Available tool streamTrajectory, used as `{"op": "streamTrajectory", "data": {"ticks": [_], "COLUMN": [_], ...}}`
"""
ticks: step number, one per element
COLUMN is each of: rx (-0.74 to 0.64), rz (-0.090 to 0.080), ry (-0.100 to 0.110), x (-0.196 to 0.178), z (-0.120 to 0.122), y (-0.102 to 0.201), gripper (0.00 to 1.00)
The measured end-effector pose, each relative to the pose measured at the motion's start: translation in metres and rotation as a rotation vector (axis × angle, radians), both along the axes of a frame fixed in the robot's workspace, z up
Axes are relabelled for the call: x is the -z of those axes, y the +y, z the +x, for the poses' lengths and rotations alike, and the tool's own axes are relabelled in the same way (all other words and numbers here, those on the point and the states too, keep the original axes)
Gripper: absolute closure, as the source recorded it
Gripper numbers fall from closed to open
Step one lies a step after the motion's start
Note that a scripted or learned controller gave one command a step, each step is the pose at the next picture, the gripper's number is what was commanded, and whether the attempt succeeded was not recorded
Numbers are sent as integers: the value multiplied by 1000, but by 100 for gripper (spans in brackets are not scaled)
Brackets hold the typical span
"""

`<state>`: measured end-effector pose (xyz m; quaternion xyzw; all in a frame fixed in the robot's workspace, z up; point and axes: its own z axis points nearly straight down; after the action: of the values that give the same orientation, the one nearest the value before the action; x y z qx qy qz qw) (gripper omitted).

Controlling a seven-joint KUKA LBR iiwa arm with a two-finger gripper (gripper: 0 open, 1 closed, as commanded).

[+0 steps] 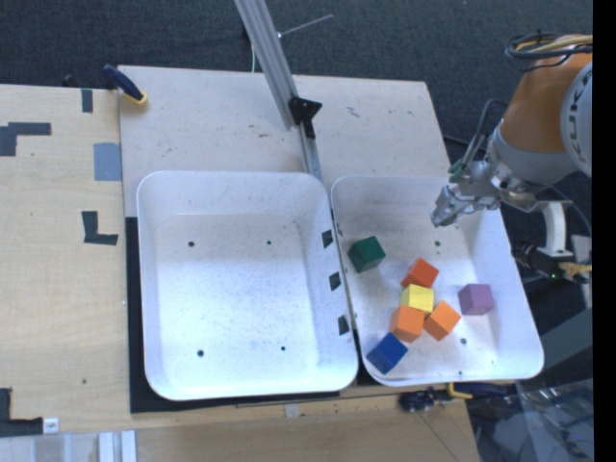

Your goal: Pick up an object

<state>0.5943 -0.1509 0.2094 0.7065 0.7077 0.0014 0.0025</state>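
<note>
Seen from above at a slant, the pale wooden surface [221, 128] carries two shallow white bins side by side. The left bin [154, 258] has only dark specks on its floor. The right bin [510, 345] holds the blocks: a green block [366, 253] nearest the dividing wall, then a tight cluster of a blue block [387, 352], two orange blocks [408, 321] with a yellow block [419, 298] among them, another orange block [420, 274] just above, and a purple block [475, 298] near the right wall. The claw [445, 214] hangs above the bin's upper right part, holding nothing; whether it is released or clenched I cannot tell. Every block lies below and mostly left of it, the upper orange block being nearest. The likely risk: the clustered blocks touch, so a descent there could land on an edge and push them aside rather than grasp one.
</note>
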Motion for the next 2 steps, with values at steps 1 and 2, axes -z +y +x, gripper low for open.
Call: {"op": "streamTrajectory", "data": {"ticks": [1,2], "rx": [1,-3], "rz": [1,3], "ry": [4,7], "x": [-23,-14], "z": [1,-5], "y": [0,47], "gripper": [100,100]}}
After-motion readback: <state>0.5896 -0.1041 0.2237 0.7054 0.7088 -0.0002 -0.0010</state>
